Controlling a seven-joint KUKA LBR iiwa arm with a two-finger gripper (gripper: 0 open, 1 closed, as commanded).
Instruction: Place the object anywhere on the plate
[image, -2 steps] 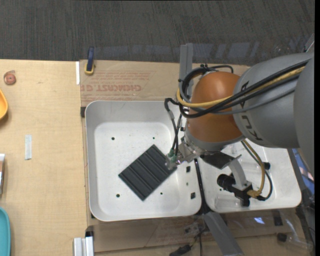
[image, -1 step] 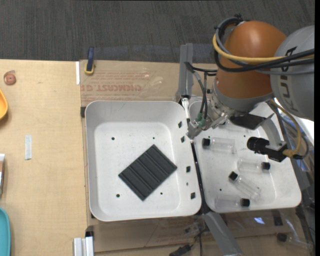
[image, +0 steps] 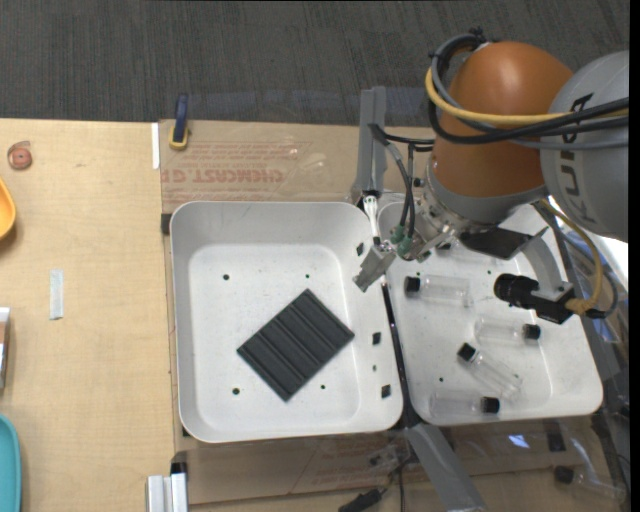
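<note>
A dark grey ribbed plate (image: 296, 343) lies at a slant in the middle of the left bin (image: 200, 235). Several clear vials with black caps lie in the right bin (image: 570, 395): one (image: 438, 290) near its back left, one (image: 507, 331) in the middle, one (image: 488, 371) below that, and one (image: 462, 405) at the front. My gripper (image: 388, 255) hangs under the orange band (image: 495, 120), over the back of the wall between the two bins. It is up and to the right of the plate. The wrist hides much of the gripper.
The arm's grey body and its cables cover the back right corner of the right bin. A black part (image: 524, 293) juts out over that bin. A cardboard sheet (image: 250, 165) lies behind the left bin, and a wooden bench top (image: 80, 300) spreads to the left.
</note>
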